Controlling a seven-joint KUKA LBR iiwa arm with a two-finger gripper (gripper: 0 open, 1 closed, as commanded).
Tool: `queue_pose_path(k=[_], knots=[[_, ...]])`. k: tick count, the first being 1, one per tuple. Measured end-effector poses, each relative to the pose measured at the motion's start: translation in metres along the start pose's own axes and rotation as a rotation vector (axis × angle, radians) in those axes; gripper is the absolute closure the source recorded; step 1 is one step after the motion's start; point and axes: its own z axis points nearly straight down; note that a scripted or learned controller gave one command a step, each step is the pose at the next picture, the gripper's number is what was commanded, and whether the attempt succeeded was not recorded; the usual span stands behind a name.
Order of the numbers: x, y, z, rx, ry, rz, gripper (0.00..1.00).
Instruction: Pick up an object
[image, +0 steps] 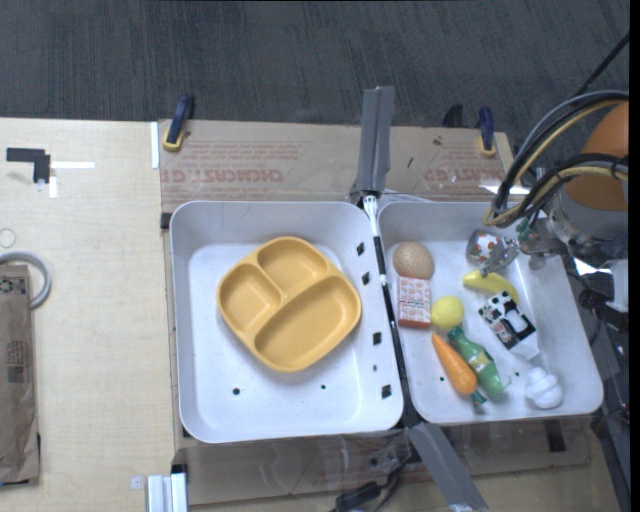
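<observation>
Camera view: L bin (200, 330) w/ yellow plate (290, 303); R bin (575, 330) toys; pincer (497, 252) state unclear

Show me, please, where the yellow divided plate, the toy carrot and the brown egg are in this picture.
yellow divided plate (305, 322): camera view, floor of its large compartment.
toy carrot (455, 365): camera view, middle of its orange body.
brown egg (412, 260): camera view, centre of its shell.
</observation>
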Motion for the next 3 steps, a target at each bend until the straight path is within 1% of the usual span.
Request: queue_pose_path(k=[1, 2, 3], knots=[[0.015, -0.007, 0.021, 0.021, 0.008, -0.112, 0.00], [0.014, -0.006, 0.011, 0.018, 0.005, -0.111, 1.00], [0.005, -0.040, 0.019, 0.017, 0.010, -0.351, 1.00]])
